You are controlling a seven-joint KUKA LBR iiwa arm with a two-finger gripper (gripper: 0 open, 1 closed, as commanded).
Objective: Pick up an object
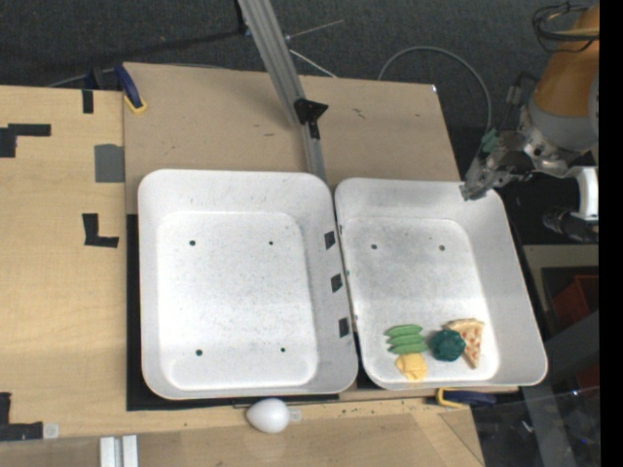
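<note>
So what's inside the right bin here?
Three small items cluster in the right bin's near corner: a green-and-yellow piece, a dark green lump, a pizza-slice toy. Nothing looks covered.

The wooden bench (224,125) bears two white bins (234,280) and a white egg (268,415)

You are looking down from one fixed camera above the bench (224,115), tilted at a slant. It stands far enough off to take in both white bins: left bin (234,188), right bin (419,197). The arm (565,95) enters at far right.
</note>
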